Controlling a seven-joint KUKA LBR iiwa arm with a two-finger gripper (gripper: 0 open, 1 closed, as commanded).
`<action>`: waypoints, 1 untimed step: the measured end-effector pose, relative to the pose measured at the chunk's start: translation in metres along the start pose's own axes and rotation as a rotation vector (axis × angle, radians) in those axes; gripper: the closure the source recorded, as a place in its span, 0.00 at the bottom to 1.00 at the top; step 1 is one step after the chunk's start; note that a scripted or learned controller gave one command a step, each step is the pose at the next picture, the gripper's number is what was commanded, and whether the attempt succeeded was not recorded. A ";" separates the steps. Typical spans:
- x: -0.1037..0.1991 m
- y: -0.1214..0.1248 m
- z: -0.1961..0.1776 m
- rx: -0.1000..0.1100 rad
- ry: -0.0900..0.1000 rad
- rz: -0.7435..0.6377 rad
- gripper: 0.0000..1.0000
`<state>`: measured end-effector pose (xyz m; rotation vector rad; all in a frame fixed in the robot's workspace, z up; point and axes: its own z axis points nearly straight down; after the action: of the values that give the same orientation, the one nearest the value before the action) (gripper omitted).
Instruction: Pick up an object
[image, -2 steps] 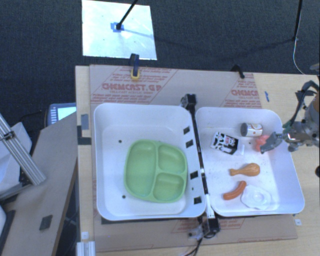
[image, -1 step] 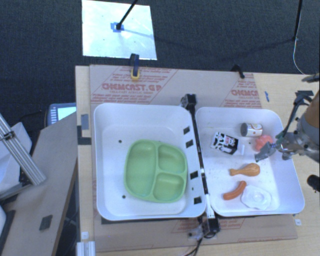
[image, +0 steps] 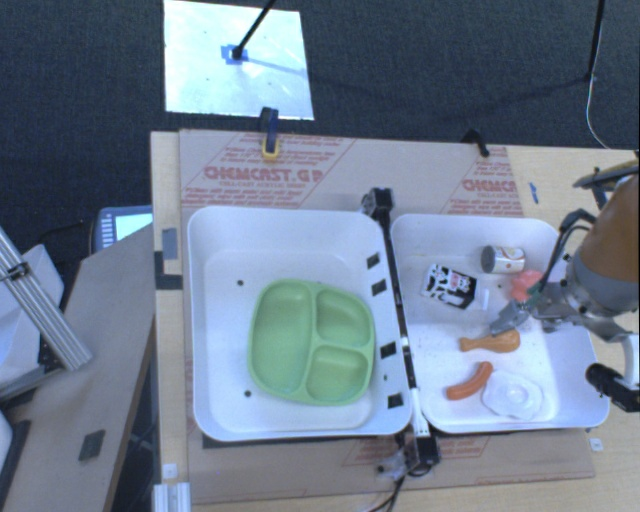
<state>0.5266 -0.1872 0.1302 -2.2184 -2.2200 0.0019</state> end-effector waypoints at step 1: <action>-0.001 0.002 -0.014 -0.007 -0.003 0.000 1.00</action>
<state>0.5284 -0.1882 0.1443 -2.2227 -2.2253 -0.0020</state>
